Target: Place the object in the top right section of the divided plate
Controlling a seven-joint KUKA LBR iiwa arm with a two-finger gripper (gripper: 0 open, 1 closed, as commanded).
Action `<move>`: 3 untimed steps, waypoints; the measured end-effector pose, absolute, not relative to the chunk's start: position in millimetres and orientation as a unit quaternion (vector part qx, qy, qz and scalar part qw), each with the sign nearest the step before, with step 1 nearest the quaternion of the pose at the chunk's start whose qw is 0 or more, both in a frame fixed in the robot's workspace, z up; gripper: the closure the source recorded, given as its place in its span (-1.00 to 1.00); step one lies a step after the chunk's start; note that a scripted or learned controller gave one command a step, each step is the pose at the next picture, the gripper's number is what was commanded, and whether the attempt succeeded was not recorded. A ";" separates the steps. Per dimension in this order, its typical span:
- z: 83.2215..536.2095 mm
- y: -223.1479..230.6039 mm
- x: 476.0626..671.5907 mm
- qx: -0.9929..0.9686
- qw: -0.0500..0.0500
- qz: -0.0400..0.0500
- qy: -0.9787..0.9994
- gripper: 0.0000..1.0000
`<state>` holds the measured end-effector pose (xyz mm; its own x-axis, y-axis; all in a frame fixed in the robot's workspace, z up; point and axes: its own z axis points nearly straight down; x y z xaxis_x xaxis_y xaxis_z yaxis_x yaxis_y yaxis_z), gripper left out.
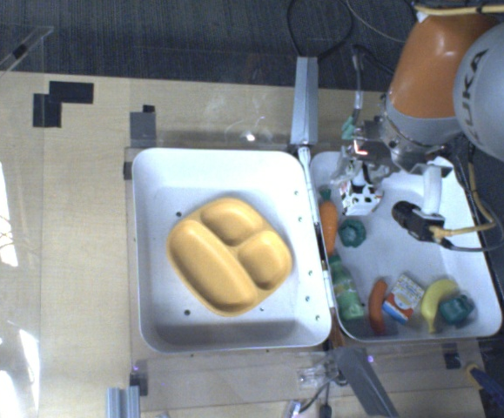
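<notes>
The divided plate, a yellow dish with three sections, is sitting in the middle of the left bin, tilted so that its long section is lying toward seven o'clock and its two smaller sections toward one and three o'clock; all three are lying bare. The claw is hanging over the right bin at that bin's eleven o'clock corner, right above a small black-and-white toy (possibly a cow), and whether its fingers are closing on the toy or merely hovering over it I cannot tell. Just at seven o'clock of that toy a carrot is lying along the bin's left wall, with a small teal piece beside it. Farther toward six o'clock a green item is resting against the same wall, and along the bin's lower edge a red sausage-like piece, a small carton, a banana and a teal lump are crowding together. Both bins are standing side by side on the pale worktop, and the grey arm is reaching in from three o'clock.
</notes>
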<state>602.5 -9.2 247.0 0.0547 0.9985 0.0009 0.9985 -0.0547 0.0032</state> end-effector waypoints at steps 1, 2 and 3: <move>220.9 66.2 536.2 0.696 0.000 0.001 0.718 1.00; 258.4 98.8 541.3 0.707 0.001 0.002 0.707 1.00; 247.5 79.0 572.9 0.706 0.001 0.001 0.709 1.00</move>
<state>572.9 79.0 247.5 -0.0044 1.0000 -0.0002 1.0000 0.0044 0.0029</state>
